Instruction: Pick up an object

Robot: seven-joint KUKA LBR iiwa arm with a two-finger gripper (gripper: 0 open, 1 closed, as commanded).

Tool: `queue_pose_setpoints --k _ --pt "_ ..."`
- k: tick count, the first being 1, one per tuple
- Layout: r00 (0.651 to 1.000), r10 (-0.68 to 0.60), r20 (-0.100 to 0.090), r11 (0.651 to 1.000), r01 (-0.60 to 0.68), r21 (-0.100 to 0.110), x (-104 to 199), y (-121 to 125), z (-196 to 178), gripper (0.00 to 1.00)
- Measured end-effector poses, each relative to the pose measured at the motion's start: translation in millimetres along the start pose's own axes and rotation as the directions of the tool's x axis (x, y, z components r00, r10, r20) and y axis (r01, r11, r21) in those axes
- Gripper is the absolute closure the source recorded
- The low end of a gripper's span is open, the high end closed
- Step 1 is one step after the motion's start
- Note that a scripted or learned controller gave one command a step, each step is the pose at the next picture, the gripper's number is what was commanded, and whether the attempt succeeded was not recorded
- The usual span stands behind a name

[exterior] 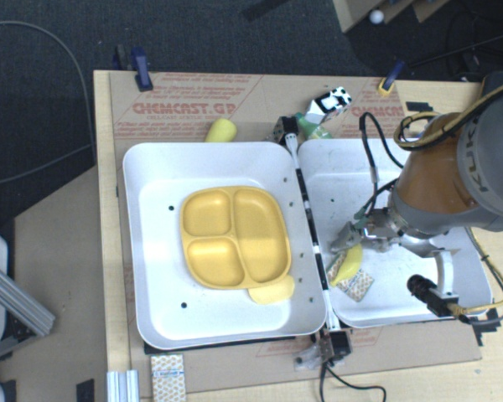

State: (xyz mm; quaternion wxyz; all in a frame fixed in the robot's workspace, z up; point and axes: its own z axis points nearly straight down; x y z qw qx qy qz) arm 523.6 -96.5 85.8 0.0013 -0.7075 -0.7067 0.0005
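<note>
The gripper [355, 239] hangs low in the right bin [344, 170], near its left wall, just above a yellow thing [348, 264]. Whether it is open, one cannot tell.

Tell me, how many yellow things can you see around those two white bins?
4, though the arm may hide more. A yellow three-compartment plastic plate lies in the left bin, a flat yellow piece against its near edge; a small yellow object lies in the right bin; a yellow cylinder lies behind the bins.

Blue clamp [140, 68] on the bench's top-left edge, black-and-white checkered item [332, 101] above the bins, grey cable [33, 40] on dark floor
</note>
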Motion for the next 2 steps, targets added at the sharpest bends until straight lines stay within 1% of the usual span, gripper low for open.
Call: queue_pose_setpoints --k 1,2 --pt "1.000 0.001 0.000 1.000 -0.001 -0.003 0 1 -10 1.00" --pt "1.000 -0.003 0.000 1.000 0.003 -0.004 63 19 -114 1.00"
